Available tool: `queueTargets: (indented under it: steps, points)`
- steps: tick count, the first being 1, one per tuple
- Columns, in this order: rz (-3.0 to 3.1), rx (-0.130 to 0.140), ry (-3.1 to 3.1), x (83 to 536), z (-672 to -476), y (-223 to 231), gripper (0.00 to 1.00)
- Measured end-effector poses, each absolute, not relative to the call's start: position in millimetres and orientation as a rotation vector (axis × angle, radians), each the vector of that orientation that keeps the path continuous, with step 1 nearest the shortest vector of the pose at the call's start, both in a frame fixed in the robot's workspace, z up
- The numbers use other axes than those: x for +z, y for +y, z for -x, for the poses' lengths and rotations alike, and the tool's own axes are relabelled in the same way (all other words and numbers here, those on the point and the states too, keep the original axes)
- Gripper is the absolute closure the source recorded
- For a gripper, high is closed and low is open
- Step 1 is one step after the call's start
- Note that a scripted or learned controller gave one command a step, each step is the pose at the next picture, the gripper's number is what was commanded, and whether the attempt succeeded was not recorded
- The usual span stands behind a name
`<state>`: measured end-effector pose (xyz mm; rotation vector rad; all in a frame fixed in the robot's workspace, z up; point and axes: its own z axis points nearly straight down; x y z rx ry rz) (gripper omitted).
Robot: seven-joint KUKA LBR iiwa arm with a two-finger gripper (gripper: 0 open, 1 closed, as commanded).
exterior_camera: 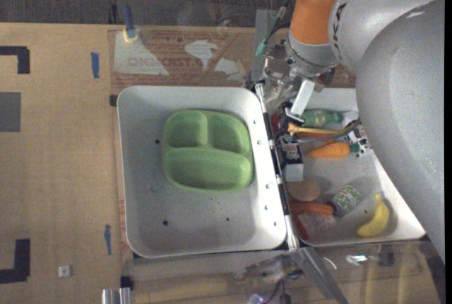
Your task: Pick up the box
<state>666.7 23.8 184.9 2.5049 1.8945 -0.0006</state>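
Gripper (292,110): low over the upper left corner of the right shallow white bin (404,205), close to the wall shared with the other bin. Jaws: cannot tell whether wide or narrow; the tip is lost in clutter and dark hardware. Nothing can be made out held between them.

Just below the gripper: small box with a white face and a dark printed end (292,162). It lies on the floor of the right bin, hard against its left wall. Whether the gripper touches it cannot be told.

Beside the gripper tip: pale green plastic bottle (322,117), lying on its side. Under it, a thin yellow-orange stick (315,130), then an orange toy carrot (329,150) just right of the box.

Below the box: tan round disc (305,190), a reddish-orange elongated piece (312,208), and a red-and-white flat packet (318,225) by the lower left corner. Small can with a green label (346,198) in the middle. Yellow toy banana (375,218) near the lower right corner.

Arm: orange band (318,2) above the wrist, grey body (402,69) covering the right side of the right bin.

Left shallow white bin (128,154): holds a light green three-compartment plastic plate (207,150), near its middle, well apart from the box.
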Motion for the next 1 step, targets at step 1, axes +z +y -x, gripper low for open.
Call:
queueTargets:
  steps: [1]
  points:
    - [-2.499,0.000,1.902,247.0,-667.0,-57.3,1.00]
